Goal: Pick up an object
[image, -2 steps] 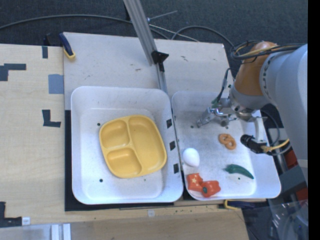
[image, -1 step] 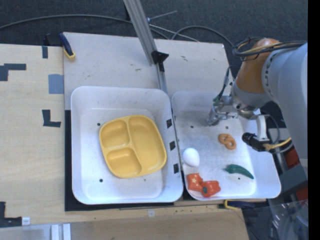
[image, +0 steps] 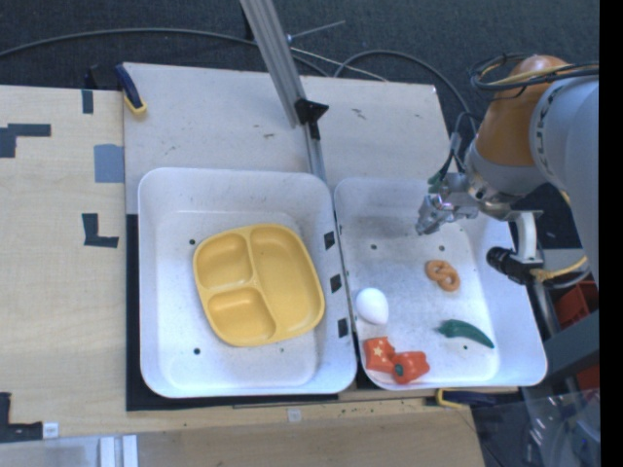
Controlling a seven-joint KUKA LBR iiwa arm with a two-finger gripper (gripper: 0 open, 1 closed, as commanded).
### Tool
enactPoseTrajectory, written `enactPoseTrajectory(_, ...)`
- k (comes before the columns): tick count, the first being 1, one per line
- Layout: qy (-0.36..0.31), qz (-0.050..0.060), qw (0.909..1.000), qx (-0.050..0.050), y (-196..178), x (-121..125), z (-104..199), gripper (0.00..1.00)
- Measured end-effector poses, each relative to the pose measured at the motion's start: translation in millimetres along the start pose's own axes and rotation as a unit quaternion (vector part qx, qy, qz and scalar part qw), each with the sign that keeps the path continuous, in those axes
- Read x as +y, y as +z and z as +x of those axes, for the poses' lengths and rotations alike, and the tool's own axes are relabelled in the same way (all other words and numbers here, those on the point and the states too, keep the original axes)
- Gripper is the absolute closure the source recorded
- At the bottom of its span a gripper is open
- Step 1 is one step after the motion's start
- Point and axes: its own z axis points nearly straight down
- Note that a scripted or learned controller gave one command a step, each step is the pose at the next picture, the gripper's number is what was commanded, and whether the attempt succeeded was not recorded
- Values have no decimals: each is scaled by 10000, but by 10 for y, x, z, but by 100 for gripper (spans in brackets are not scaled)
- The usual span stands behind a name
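The gripper (image: 429,221) hangs over the right bin's (image: 511,353) far end, nothing visibly in its grasp. Nearer in the same bin lie a pretzel (image: 443,274), an egg (image: 371,305), a green pepper (image: 465,333) and red pieces (image: 395,360); a yellow tray (image: 258,283) fills the left bin (image: 161,261).

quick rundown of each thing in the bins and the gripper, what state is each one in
yellow divided plate: flat in the left bin, compartments bare
white egg: lying in the right bin, by the divider
pretzel: lying flat, apart from the others
green pepper: lying on its side
red toy: resting at the near edge of the right bin
gripper: above the right bin's far end, holding nothing that can be seen
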Motion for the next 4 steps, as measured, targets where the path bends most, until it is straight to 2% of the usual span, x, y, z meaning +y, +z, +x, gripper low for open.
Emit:
enactPoseTrajectory(1, -5, -12, 10000, -4, -533, 13, 3, 100)
enactPoseTrajectory(2, -20, 22, 10000, 6, -480, -146, 500, 100)
enactPoseTrajectory(3, -32, 18, 10000, 12, -577, -185, 1053, 100)
enactPoseTrajectory(4, -24, 29, 10000, 6, -544, -376, 1522, 100)
